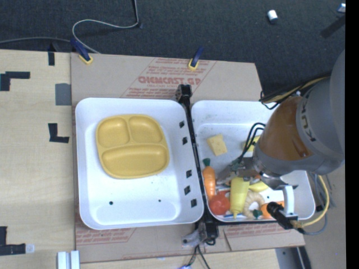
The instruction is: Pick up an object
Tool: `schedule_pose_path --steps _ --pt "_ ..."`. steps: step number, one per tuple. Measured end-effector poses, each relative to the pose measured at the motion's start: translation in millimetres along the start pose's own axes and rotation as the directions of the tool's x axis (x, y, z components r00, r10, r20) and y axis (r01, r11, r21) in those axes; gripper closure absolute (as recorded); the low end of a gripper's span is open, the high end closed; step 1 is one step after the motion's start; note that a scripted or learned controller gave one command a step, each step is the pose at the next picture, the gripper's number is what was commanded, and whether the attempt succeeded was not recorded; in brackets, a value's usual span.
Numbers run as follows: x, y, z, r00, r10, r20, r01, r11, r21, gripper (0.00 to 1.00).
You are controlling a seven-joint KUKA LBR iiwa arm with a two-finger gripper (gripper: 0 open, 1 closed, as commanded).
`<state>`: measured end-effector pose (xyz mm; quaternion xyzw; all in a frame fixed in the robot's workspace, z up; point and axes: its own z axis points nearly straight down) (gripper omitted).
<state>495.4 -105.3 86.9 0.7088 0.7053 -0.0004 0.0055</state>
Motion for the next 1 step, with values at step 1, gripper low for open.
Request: schedule_pose_path --steps 1 --pt "2.2 0.4 -8.9 1.000 -0.003 -0.004 0.003 1.000 0.002 1.00"
